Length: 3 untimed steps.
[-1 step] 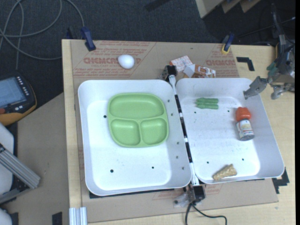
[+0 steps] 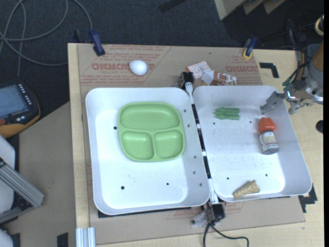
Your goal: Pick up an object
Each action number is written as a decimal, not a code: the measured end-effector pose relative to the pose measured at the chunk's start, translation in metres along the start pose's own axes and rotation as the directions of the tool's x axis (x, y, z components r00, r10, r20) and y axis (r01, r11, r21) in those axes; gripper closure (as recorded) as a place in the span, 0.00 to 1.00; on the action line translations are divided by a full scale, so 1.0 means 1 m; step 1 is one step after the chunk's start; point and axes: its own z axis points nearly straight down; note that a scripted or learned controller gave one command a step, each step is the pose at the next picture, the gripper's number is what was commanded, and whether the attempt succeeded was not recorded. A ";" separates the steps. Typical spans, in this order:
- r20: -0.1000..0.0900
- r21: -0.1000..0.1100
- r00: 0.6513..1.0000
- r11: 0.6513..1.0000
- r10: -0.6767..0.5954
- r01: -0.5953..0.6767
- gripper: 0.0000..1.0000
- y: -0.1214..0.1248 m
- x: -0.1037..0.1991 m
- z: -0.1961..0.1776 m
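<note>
1. The gripper [image 2: 277, 101] hung at the right bin's [image 2: 288, 181] upper right rim, short of every object; whether its jaws were released or clenched could not be told.
2. The bottle [image 2: 267, 135] lay nearest, likely the easiest pick.
3. The green tray [image 2: 151, 130] sat in the left bin [image 2: 103, 174].
</note>
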 end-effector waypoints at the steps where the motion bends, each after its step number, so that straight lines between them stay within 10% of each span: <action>1: 0.000 0.000 1.000 1.000 -0.001 0.001 0.00 -0.007 0.014 0.082; 3: 0.000 -0.001 1.000 1.000 -0.002 0.002 0.00 0.002 0.024 0.101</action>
